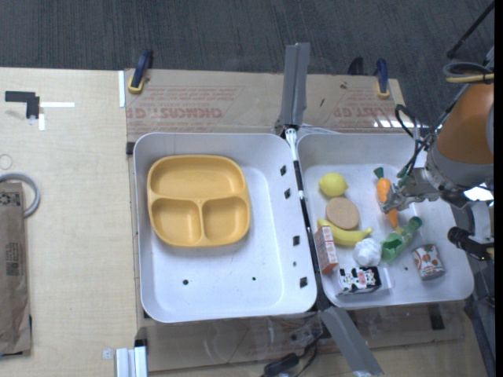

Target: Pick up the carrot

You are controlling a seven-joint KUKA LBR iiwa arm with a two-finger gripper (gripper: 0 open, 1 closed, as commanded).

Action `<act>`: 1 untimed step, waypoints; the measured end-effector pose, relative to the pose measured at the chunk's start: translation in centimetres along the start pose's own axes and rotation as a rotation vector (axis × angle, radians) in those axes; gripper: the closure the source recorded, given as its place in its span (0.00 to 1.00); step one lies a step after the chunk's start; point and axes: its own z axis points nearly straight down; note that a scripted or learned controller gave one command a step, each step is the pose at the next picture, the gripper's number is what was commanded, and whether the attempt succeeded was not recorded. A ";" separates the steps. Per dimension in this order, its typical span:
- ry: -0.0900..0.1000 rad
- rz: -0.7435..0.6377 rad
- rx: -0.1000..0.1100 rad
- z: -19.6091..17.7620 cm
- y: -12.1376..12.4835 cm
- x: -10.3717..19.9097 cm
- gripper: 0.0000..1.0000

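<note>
A: What does the bench look like?

B: A pale wooden bench (63, 210) with dark floor behind it. Brown cardboard (236, 100) lies under the two bins, pinned at the back by two blue-and-yellow clamps (140, 71), likely so that nothing slides when the arm pushes on it.

A: And from the left?

B: The left bin (157, 289) carries one yellow divided plate (200, 199), flat, with three compartments. It looks like a drop-off spot, though the task only asks for a pick.

A: The right bin (456, 285)?

B: That one is crowded. One lemon (333, 184), one round tan slice (343, 212) just below it, one banana (346, 235) curling under the slice, one small red carton (326, 247), one white lumpy thing (366, 251), one black-and-white carton (360, 280), one green bottle (399, 239) and one red can (428, 261). They lie loosely scattered, I'd say tipped in.

A: And the carrot?

B: One carrot (383, 192), orange with a green top, near the bin's back right part, apart from the lemon. It lies roughly lengthwise, top pointing away.

A: Is it being held?

B: The gripper (395, 200) sits right against the carrot's right side, low in the bin. Whether its fingers are parted or closed I cannot tell; they are too small and dark here. I'd judge that it is in the grasping step, nothing lifted yet.
</note>
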 end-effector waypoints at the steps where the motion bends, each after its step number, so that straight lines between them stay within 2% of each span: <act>1: -0.001 0.006 0.001 -11.7 2.2 8.4 1.00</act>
